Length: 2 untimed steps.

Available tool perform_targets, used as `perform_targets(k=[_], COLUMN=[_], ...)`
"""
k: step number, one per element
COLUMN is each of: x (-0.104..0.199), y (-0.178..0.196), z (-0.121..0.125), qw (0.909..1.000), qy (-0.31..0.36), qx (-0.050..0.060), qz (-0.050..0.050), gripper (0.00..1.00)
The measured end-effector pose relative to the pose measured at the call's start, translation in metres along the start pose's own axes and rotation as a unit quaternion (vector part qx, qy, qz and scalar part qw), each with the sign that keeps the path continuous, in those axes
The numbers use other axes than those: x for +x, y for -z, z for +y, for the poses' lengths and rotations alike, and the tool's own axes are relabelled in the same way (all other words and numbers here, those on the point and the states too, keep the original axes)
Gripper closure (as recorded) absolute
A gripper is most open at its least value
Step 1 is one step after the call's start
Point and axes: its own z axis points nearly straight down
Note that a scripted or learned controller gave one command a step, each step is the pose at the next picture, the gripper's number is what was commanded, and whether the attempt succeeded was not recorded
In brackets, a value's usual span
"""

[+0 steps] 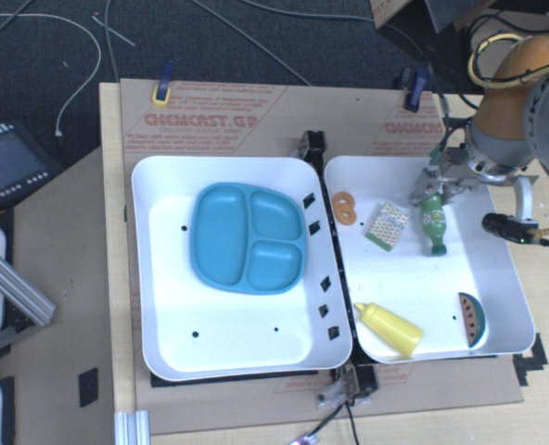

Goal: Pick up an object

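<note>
The right bin [497,248] holds a green bottle [433,230] lying near its far middle. Around it lie a small speckled green-and-white square [387,225], an orange pretzel-shaped piece [345,208], a yellow mustard bottle [391,328] at the near edge and a watermelon slice [472,319] at the near right. My gripper [434,189] hangs low at the far end of the green bottle, right over its top. The grey wrist and orange band rise behind it to the right. I cannot tell whether it touches the bottle.
The left bin [163,276] holds a blue divided plate [248,237]. A black divider with clips [325,248] runs between the bins. Cables and a cardboard box lie beyond the bench's far edge.
</note>
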Motion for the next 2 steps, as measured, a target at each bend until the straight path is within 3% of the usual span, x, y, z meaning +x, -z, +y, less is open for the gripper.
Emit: perform_targets(k=[2], x=[-0.006], y=[0.094], z=[0.003], qw=[1.0], qy=[-0.001], qx=[-0.002], qz=[0.0], gripper=[1.0])
